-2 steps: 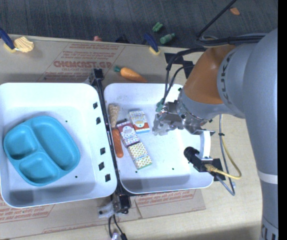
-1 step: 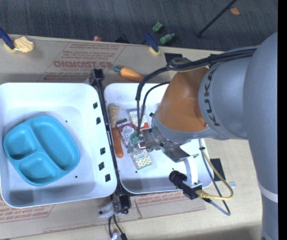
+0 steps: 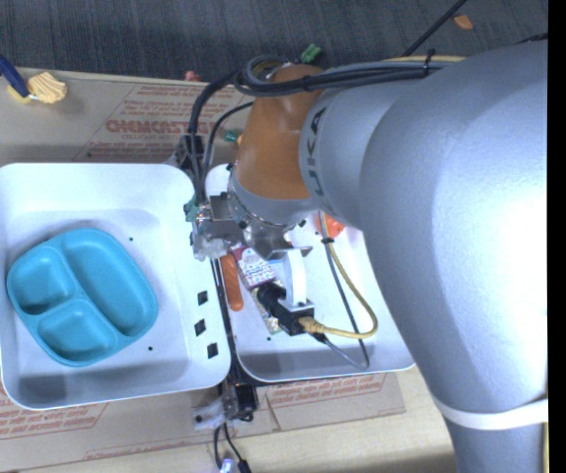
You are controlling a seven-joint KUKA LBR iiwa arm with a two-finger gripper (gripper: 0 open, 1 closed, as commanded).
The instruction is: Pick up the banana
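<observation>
Cardboard-brown, printed in red, the desk (image 3: 115, 106) carries a small yellow thing with a blue handle (image 3: 38, 86) out at its 10 o'clock corner. Next comes the left white bin (image 3: 86, 190), with a blue three-part plate (image 3: 81, 294) lying toward its 8 o'clock side. At the bin's 3 o'clock wall, just beside the rim the two bins share, lies a thin orange stick (image 3: 232, 282). My wrist hangs over that rim, with its orange band (image 3: 273, 146) at 12 o'clock above it. I cannot tell whether my jaws are spread or pressed together. My grey arm covers much of the right bin (image 3: 303, 363), where a yellow cable (image 3: 357, 313) loops at 5 o'clock from my wrist. I cannot tell where the banana lies.
</observation>
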